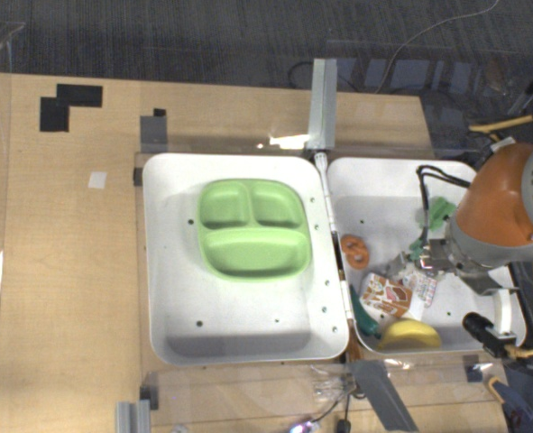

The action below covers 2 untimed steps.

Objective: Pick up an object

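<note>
The right bin holds several small objects. A yellow banana lies at its front edge, with a colourful snack packet just behind it. An orange-brown ring-shaped item sits against the left wall, and a green item lies farther back beside the arm. A white and pink wrapper lies under the wrist. My gripper reaches in from the right and hangs low over the bin's middle, between the snack packet and the green item. Nothing shows between its tips.
The left bin holds a light green divided plate. A metal post stands behind the ridge between the two bins. A dark teal piece lies at the right bin's front left corner. Cables run behind the arm.
</note>
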Available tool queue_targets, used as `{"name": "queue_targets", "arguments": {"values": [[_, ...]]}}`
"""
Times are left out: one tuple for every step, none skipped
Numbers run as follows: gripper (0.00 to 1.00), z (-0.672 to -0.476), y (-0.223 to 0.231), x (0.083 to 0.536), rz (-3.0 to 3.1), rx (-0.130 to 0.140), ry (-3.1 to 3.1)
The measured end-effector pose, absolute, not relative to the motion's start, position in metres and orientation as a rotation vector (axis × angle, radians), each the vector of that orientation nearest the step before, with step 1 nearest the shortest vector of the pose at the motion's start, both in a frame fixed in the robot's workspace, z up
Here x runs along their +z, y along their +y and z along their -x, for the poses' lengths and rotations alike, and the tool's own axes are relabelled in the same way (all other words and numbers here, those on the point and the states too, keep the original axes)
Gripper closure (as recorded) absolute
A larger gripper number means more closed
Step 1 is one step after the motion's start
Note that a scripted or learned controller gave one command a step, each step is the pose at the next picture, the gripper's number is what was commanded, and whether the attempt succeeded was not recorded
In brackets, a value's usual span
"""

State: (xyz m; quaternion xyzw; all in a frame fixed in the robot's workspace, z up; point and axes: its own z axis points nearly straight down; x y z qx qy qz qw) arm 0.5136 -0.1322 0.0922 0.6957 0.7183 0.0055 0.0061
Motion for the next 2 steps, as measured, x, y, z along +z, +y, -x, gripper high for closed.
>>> {"name": "queue_targets", "arguments": {"values": [[1.0,-0.517,-0.128,0.103,-2.169,0.029,2.253],[1.0,-0.512,-0.076,0.231,-2.178,0.005,2.26]]}}
